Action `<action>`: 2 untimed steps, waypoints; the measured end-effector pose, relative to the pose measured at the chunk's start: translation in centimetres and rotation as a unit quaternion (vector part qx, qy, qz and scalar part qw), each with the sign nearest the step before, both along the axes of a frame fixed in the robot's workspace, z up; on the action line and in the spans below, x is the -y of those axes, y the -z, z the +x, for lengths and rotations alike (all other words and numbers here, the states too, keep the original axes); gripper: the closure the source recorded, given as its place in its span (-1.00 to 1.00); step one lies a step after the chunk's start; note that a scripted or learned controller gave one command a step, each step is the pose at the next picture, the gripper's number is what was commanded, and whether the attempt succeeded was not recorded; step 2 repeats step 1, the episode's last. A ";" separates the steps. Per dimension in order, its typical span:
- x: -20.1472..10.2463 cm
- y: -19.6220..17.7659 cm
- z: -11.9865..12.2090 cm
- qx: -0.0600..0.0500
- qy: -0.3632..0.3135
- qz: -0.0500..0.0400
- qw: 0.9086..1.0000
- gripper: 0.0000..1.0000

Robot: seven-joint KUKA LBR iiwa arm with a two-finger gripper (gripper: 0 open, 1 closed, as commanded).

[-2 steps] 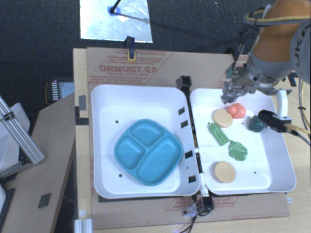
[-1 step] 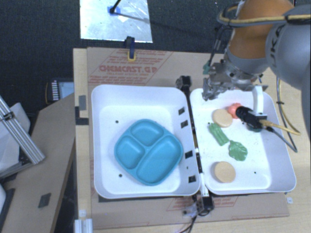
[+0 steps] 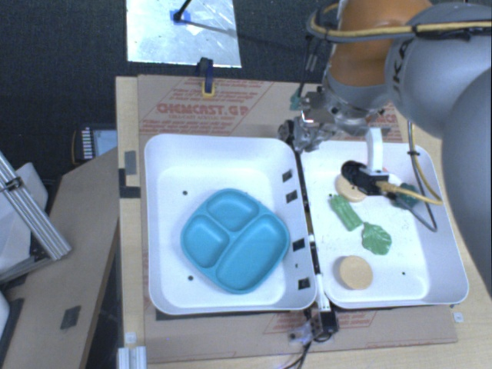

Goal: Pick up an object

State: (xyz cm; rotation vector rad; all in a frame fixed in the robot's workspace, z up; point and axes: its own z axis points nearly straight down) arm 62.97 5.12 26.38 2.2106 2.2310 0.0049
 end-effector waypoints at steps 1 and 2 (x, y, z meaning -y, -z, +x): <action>-4.6 1.3 0.4 0.000 0.000 0.000 1.000 1.00; -4.6 1.3 0.4 0.000 0.000 0.000 1.000 1.00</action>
